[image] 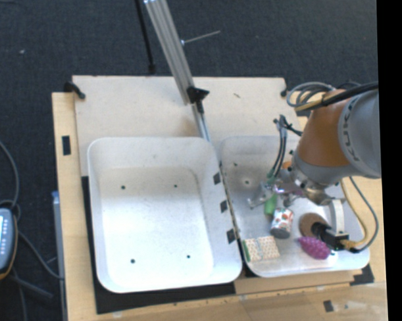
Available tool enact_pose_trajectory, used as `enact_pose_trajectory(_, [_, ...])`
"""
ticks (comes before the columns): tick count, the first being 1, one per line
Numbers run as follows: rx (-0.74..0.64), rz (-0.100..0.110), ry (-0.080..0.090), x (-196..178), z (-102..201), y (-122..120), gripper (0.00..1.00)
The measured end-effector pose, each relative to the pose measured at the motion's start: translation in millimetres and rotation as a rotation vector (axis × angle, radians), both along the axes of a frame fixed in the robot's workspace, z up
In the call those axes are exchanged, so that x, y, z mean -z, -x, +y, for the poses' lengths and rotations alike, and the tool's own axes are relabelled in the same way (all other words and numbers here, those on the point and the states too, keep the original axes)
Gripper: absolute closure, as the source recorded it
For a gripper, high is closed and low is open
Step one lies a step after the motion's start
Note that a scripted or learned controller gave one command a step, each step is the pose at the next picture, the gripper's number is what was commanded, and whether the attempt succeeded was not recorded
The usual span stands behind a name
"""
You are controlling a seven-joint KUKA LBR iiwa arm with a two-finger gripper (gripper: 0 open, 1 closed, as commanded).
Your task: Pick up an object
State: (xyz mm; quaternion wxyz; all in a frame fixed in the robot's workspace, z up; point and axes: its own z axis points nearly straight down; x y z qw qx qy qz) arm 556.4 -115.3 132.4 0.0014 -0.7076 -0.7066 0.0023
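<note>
Presumably lowered to reach the clutter, the claw (271, 199) sits in the right bin (243, 155) just beside a green object (271, 205) and above a small can (281, 222), its grip state impossible to tell.

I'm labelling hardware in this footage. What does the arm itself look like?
The arm is a thick, rounded grey body with a broad orange band above the wrist. Black and pale cables loop beside it, and dark cables run down toward the small metallic gripper.
</note>
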Motion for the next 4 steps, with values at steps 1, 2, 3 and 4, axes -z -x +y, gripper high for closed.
enact_pose_trajectory(1, [0.0,-0.003,0.0,33.5,-1.4,0.4,0.0])
enact_pose_trajectory(2, [0.008,-0.01,0.0,20.4,-2.4,-1.2,1.0])
enact_pose_trajectory(3, [0.007,-0.011,0.0,-25.7,-2.8,3.7,1.0])
enact_pose_trajectory(4, [0.005,-0.012,0.001,-71.4,-8.0,6.9,1.0])
